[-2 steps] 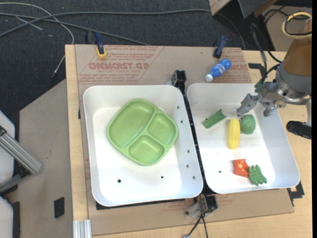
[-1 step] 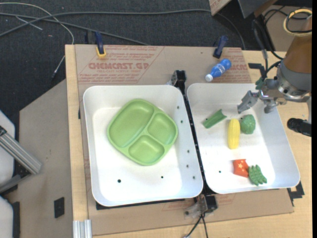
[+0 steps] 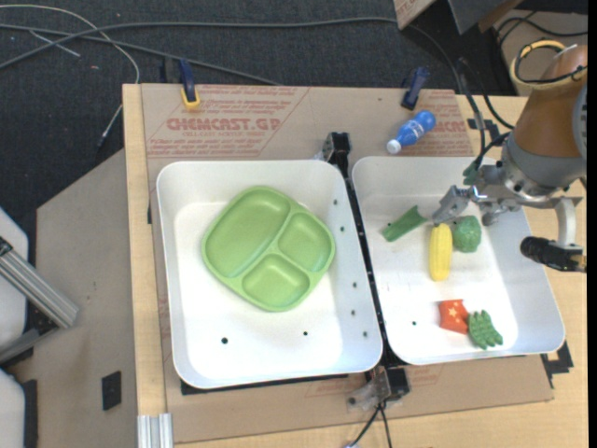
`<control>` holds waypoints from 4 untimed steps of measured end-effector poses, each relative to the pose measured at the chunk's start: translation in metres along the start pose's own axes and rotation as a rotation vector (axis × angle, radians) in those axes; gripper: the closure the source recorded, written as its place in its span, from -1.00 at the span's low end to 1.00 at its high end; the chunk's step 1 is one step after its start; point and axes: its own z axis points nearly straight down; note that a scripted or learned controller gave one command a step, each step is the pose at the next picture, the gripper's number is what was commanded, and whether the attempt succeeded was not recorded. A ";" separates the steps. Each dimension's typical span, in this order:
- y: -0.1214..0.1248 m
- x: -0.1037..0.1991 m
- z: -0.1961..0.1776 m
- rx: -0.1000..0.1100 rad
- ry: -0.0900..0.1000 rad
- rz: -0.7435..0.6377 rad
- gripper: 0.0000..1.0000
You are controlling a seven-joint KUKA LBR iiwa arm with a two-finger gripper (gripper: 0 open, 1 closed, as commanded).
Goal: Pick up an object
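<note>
The two-finger metal gripper (image 3: 459, 215) hangs low in the right white plastic bin (image 3: 532, 329), just above a small round green knobbly toy (image 3: 467, 234), perhaps a broccoli head. Its fingers look spread, but from this angle I cannot tell whether they grasp anything. Touching that toy's left side lies a yellow plastic corn cob (image 3: 439, 252), upright in view. Further left of the cob rests a flat dark-green wedge (image 3: 403, 224); below it sit a red block (image 3: 453, 315) and a leafy green toy (image 3: 485, 329).

arm (image 3: 550, 110) cut off at right edge, jaws' gap unclear — green ball (image 3: 467, 234) partly hidden
</note>
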 end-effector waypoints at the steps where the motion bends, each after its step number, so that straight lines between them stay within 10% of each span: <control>1: 0.001 -0.002 0.036 -0.011 -0.007 0.002 -1.00; 2: 0.005 -0.005 0.043 -0.023 -0.011 0.003 -1.00; 3: 0.006 -0.005 0.032 -0.028 -0.013 0.002 1.00; 4: 0.005 -0.007 -0.033 -0.013 -0.005 0.001 1.00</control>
